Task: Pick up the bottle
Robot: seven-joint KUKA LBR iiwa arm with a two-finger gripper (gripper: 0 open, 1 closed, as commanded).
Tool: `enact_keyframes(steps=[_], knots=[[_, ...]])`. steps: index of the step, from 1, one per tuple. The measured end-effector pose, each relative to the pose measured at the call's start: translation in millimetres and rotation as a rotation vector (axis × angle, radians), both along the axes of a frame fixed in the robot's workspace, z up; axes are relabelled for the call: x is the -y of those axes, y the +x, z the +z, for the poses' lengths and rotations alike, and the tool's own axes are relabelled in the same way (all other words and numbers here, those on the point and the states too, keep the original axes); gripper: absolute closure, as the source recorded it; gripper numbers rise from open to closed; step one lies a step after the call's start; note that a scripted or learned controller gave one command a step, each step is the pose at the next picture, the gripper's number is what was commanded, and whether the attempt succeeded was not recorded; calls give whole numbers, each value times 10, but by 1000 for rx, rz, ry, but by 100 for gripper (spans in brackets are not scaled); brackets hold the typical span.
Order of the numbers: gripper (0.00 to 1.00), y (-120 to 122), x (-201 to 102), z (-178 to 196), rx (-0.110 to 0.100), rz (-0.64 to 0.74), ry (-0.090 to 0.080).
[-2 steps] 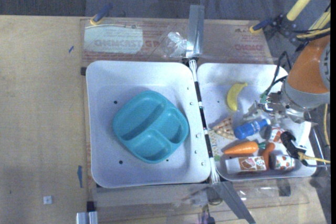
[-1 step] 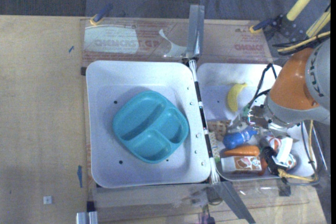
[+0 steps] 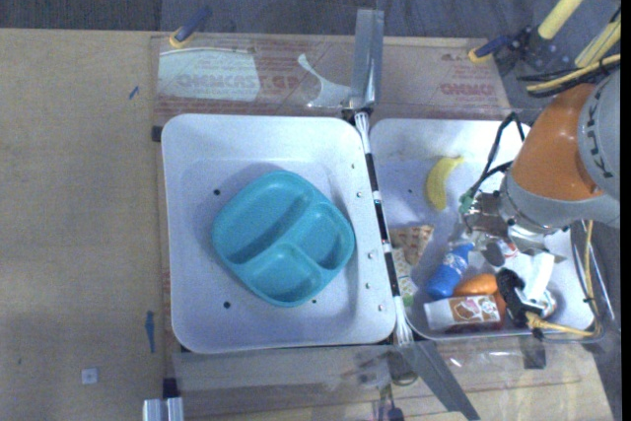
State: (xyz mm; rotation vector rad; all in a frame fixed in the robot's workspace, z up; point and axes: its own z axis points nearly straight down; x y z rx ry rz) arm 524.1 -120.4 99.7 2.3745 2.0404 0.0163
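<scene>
1. Presently my tool [image 3: 485, 234] hangs low over the right bin [image 3: 406, 153]. I cannot tell whether it is open or closed, because my own wrist sits above its working end in this slanted view.
2. The bottle [image 3: 449, 275], clear with blue on it, lies tilted on the bin floor toward the near wall, just beside my tool on its left. I judge that I am placed here to line up a descent onto it.
3. An orange thing [image 3: 480, 283] touches the bottle's right side, and a white packet with a red label [image 3: 463, 312] lies along the near wall just under both. The bottle looks hemmed in there, which leaves me little room on that side.
4. A patterned snack packet [image 3: 412, 242] lies near the divider, and a yellow banana-shaped thing [image 3: 443, 180] sits farther back, well apart from the bottle.
5. A teal divided plate [image 3: 283, 237] fills the middle of the left bin [image 3: 197, 163], clear of my work.
</scene>
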Motion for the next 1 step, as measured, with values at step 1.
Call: enact_keyframes(steps=[1], knots=[[100,475,-771,1199,-16,-19,1]])
